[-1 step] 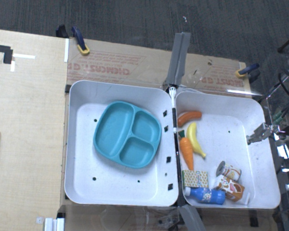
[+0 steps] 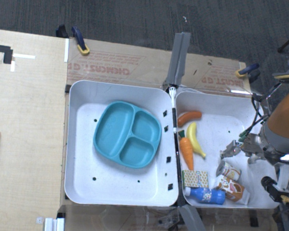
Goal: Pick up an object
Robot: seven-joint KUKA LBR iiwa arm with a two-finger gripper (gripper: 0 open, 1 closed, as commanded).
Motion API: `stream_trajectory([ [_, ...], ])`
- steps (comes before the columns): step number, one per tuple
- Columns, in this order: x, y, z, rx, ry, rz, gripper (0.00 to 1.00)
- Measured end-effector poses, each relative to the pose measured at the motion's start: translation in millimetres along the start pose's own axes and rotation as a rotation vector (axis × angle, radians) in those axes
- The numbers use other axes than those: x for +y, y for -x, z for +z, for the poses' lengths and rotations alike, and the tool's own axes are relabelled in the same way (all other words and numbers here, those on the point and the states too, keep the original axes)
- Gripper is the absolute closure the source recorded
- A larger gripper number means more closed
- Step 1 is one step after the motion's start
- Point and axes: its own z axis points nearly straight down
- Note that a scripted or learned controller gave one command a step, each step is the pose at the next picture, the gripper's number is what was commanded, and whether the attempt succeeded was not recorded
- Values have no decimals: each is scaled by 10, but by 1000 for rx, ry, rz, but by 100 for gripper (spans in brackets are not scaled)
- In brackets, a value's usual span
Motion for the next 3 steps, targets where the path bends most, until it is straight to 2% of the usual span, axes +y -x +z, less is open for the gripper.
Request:
stream_trajectory([
  [1, -504, -442, 20, 1, -1, 146, 0],
  [2, -503, -445, -64, 2, -3, 148, 100],
  [3, -706, -1135, -1168, -1, 0, 214, 100],
])
